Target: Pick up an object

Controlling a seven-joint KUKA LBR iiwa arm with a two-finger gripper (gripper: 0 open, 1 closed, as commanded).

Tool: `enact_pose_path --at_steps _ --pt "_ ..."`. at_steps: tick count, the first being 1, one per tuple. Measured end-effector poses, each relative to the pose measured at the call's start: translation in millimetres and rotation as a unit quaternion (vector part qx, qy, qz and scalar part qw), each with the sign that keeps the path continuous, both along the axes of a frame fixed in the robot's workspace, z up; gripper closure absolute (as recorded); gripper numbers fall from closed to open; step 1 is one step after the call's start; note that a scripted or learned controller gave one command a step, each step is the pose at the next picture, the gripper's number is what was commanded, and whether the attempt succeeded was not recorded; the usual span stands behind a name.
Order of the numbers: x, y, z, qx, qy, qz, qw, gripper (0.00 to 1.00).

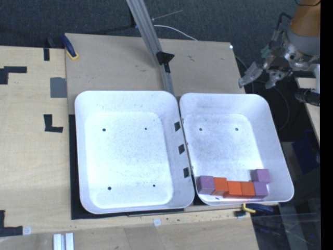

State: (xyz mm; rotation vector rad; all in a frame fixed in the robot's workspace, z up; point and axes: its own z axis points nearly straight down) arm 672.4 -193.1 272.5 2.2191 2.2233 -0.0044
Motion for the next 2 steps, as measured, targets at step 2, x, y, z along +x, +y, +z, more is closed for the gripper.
enact_pose_path --at_steps 2 --pt "4 36 20 0.0010 -0.002 0.001 1.0000 0.00"
